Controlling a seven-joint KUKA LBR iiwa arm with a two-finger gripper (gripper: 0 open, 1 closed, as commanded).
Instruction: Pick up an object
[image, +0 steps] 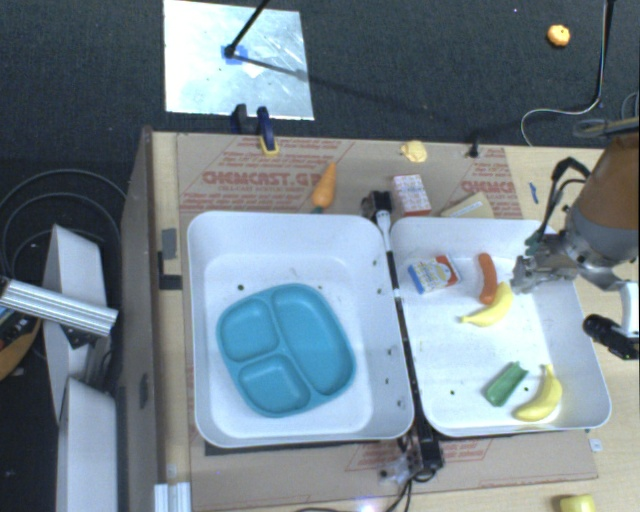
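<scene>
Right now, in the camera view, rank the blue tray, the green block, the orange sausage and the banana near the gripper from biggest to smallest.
1. Blue tray, by far the largest.
2. Banana near the gripper.
3. Green block and orange sausage: they look alike in size, so I won't rank them.

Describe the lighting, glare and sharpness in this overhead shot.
Camera view: even, soft light with faint shadows under the blue tray; strong glare on the foil sheet beyond the bench; the right bin looks slightly washed out; the gripper is a little soft, and the bananas are sharp.
</scene>
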